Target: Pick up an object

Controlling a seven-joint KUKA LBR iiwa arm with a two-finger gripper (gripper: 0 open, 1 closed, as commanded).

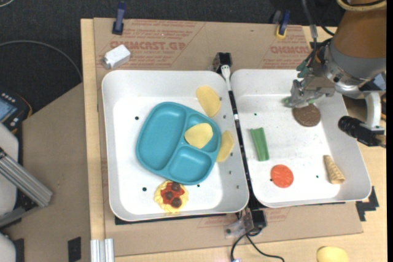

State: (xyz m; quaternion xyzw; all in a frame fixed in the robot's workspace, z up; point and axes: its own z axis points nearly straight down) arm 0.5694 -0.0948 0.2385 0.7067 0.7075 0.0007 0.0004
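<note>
**Gripper low over the brown disc in the right bin**

The gripper [305, 95] hangs at the upper right of the right bin [270, 90], its metal fingers pointing down; whether they are open or shut cannot be told from this angle. Directly at its 6 o'clock, touching or just under the fingertips, lies a brown disc [307, 115] flat on the bin floor. Nothing is seen clamped between the fingers.

Farther out in the same bin, a green stick [259, 143] lies at about 7 o'clock from the gripper, an orange-red round piece [282, 176] near 6 o'clock and well apart, and a tan cone [333, 169] at 5 o'clock close to the right rim. The white floor between these pieces is bare, leaving open room around the disc on its left and lower sides.

The left bin [116, 132], at 9 o'clock, holds a blue divided plate [163, 141] with a yellow chip [199, 135] in it; two more yellow chips [208, 100] sit beside the plate's right edge, and a small pizza piece [171, 196] lies below it. Both bins rest on a cardboard sheet [184, 40] held by blue clamps [119, 17], over dark carpet [49, 3].
</note>
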